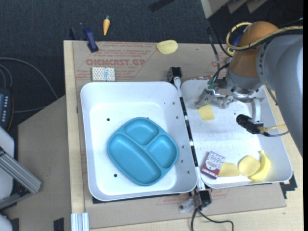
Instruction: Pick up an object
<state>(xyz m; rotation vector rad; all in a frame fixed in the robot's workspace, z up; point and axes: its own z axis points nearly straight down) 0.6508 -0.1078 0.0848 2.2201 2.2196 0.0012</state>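
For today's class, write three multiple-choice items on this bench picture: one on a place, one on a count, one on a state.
1. Where does the blue divided plate lie?
A. left bin
B. right bin
C. bare bench

2. How many compartments has the plate?
A. two
B. three
C. five

3. How does the pale yellow block stand to the gripper?
A. lifted clear of the bin
B. on the bin floor, just below the gripper
C. on the plate

Answers: 1 A, it rests on the left bin. 2 B, ridges mark three sections. 3 B, it rests in the right bin.
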